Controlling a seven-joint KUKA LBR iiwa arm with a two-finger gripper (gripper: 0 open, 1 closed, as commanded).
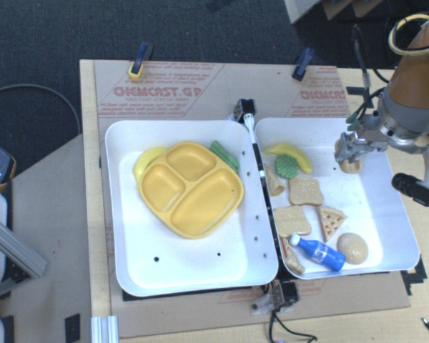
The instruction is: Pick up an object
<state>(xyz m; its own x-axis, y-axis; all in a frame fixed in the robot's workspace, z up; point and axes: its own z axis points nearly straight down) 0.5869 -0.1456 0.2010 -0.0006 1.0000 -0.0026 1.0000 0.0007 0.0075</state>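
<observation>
The camera view is showing a bench (93,191) that is carrying two white bins side by side. The left bin (129,249) is holding a yellow divided plate (191,189), with a green piece (224,155) poking out at its upper right edge. The right bin (386,213) is holding the small food items. The arm (413,84) is reaching in from the right, and its gripper (352,151) is hanging over the upper right part of the right bin, just above a small tan object (351,166); whether it is gripping that object cannot be told. Lower in this bin a blue bottle (319,253) is lying on its side beside a round bun (352,247). Bread slices (305,190) are lying in the middle, a pizza slice (332,222) is sitting near them, and a banana (290,151) is touching a green ball (287,166).
</observation>
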